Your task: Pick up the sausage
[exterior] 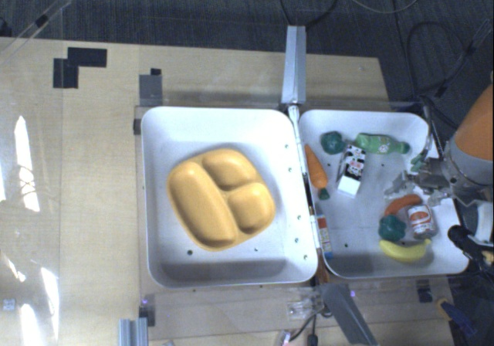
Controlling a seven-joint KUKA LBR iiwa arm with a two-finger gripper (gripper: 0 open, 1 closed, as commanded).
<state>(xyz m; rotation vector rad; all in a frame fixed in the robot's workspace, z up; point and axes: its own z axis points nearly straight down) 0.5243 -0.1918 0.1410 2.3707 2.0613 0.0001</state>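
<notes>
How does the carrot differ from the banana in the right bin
The carrot is orange and straight; the banana is yellow and curved. The carrot lies along the right bin's left wall, pointing up and down the view, while the banana lies across the view near the front right corner. The carrot lies alone; the banana sits beside a small can. Both lie flat in the same bin.

The arm (475,144) is cut off by the right edge. The gripper (421,178) is a blur of grey metal. It covers part of the sausage (401,204). The picture on the small can (421,221) is too tiny to read.
</notes>
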